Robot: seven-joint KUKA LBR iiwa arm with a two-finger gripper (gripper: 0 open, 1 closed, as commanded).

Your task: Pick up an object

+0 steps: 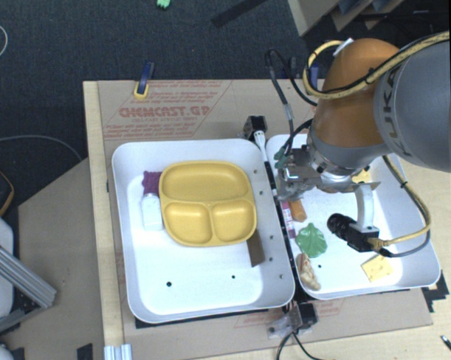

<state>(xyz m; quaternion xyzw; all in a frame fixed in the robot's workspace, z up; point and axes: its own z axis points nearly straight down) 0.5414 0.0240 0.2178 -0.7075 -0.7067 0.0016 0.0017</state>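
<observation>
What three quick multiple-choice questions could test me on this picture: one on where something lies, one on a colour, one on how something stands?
1. Where is the yellow divided plate? A in the left bin B in the right bin C on the floor
2. What colour is the leaf-like object in the right bin? A red B green C blue
3. How does the plate lie? A flipped over B on edge C flat, hollows up

A: it sits within the left bin.
B: it is plainly green.
C: its three compartments face up.

Bench [108,216] with two white bins [141,289]
</observation>
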